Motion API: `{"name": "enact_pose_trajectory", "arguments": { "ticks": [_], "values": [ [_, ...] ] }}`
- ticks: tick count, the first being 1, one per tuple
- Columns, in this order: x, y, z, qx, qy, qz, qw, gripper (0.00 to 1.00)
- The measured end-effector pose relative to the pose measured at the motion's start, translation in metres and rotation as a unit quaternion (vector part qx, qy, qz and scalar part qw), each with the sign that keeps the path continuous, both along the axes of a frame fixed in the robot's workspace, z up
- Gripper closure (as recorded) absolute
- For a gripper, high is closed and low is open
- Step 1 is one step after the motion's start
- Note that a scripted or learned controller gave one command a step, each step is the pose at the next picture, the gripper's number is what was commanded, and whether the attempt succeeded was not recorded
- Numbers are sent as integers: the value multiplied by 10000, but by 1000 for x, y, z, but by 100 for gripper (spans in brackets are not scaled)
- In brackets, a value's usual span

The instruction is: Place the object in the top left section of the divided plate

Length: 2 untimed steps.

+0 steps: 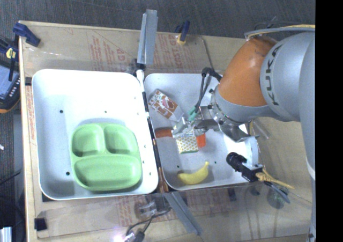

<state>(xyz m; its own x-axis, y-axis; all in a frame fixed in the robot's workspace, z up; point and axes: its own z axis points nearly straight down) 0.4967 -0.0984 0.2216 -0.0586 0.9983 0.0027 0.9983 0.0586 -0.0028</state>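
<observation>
Green divided plate (pixel 106 156) lies in the left bin (pixel 48 90). In the right bin (pixel 225 182) a banana (pixel 194 174) rests near the front wall and a red-and-white carton (pixel 163 103) toward the back. My tool (pixel 185 129) hangs low over a small patterned packet (pixel 186 142) and an orange piece (pixel 201 140); its grip I cannot tell. My arm (pixel 257 82) reaches across from the right.

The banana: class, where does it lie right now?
The banana lies in the right bin, near its front wall, just below the gripper.
</observation>
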Motion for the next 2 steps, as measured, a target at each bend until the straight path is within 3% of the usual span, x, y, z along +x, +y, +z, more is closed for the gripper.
{"name": "enact_pose_trajectory", "arguments": {
  "ticks": [1, 2],
  "values": [
    [-14, 77, -31, -6, -1, 977, 9952, 100],
    [-20, 133, -31, -2, 10, 1523, 9883, 100]
  ]
}}
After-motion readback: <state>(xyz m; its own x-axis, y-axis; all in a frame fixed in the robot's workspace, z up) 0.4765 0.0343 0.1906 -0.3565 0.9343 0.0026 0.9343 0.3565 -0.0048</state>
